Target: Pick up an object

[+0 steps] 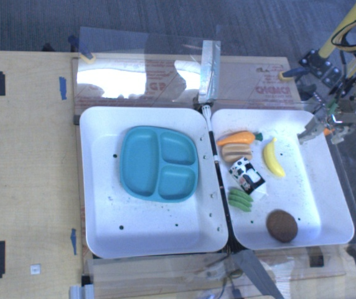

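Observation:
The right bin [315,185] holds several small objects. An orange carrot [237,137] lies at its far left, with a tan hot dog bun [235,149] just below it. A yellow banana [272,158] lies to their right. A black-and-white patterned carton [246,174] sits below the bun, and a green pea pod [241,199] lies beneath that. A brown round fruit [282,225] rests near the front edge. My gripper [318,126] hangs over the bin's far right corner, apart from every object, with nothing visibly held.
The left bin [103,223] carries a blue divided plate [159,164]. A clear panel and metal post [209,70] stand behind the bins. Cables and arm hardware [337,61] crowd the upper right. Tan board [22,167] lies to the left.

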Motion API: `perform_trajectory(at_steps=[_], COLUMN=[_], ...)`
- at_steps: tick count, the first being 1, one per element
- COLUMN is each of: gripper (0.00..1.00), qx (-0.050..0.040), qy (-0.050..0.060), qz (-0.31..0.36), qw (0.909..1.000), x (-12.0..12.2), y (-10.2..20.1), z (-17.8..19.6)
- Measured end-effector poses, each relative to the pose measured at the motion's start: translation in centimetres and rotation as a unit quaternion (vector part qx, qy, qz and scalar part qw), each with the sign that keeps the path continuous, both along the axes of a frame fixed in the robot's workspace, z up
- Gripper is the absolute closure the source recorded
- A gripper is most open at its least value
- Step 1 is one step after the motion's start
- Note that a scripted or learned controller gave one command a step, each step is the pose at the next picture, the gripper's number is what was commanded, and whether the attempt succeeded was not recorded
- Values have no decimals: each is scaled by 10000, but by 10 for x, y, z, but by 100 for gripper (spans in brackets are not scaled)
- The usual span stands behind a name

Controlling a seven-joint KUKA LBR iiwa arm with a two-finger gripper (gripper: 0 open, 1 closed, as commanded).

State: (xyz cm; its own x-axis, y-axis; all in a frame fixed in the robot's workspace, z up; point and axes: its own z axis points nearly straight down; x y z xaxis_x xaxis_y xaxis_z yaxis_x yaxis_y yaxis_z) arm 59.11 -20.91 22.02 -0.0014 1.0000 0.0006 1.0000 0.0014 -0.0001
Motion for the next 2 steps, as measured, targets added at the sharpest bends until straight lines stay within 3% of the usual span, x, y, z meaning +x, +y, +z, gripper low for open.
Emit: perform_trajectory(at_steps=[1, 2], gripper=[0, 100], qx=[15, -16], qy=[29, -44], qz=[1659, 1649], qw=[9861, 9863], x=[-4, 0], y=[54, 52], z=[-118, -101])
